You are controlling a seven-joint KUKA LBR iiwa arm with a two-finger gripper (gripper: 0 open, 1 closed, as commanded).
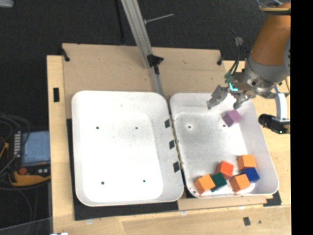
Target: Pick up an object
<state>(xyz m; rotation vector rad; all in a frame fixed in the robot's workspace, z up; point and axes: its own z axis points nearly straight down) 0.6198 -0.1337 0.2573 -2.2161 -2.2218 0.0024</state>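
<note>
The purple block [232, 117] lies alone near the back of the right bin [205, 131], just below the gripper [228, 99], whose 2 fingers are spread apart and grasp nothing. Best to centre them over the block, then descend straight. The 6 other blocks [227, 176] sit well apart at the front corner.

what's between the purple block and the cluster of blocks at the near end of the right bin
Nothing: the camera view shows bare white floor of the right bin between the purple block and the cluster of blocks.
</note>
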